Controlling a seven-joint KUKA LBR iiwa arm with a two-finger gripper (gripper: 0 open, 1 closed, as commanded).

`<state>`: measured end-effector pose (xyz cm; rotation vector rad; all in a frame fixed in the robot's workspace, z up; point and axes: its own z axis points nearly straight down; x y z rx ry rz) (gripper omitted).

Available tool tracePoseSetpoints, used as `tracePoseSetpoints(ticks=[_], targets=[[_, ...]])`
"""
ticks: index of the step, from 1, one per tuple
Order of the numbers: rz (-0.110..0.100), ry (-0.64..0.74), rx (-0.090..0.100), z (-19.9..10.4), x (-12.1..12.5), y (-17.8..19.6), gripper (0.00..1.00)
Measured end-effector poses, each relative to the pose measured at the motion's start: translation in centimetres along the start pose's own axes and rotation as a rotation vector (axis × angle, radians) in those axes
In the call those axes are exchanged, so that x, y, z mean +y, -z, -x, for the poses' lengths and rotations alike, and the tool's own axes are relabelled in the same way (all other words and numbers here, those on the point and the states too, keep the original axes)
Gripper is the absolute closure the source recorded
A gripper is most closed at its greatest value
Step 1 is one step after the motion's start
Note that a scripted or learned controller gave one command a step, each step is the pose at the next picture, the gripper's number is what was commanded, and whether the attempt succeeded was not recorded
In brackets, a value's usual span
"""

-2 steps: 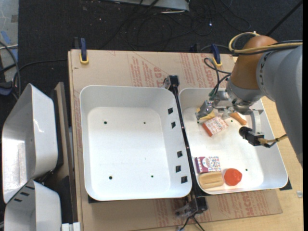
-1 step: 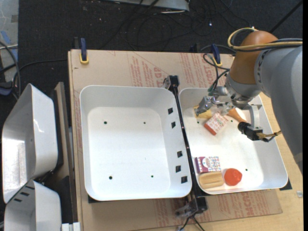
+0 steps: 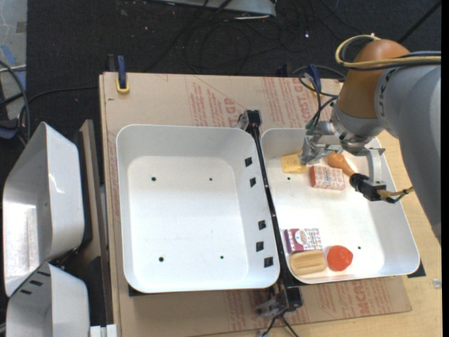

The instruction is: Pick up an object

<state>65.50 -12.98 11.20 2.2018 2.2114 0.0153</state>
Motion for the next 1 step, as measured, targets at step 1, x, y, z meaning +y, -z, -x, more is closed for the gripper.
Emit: tracePoseSetpoints(ticks=[1], targets=[[-0.003,0.0,0.0,-0.01,-0.08,-0.14,0.0]])
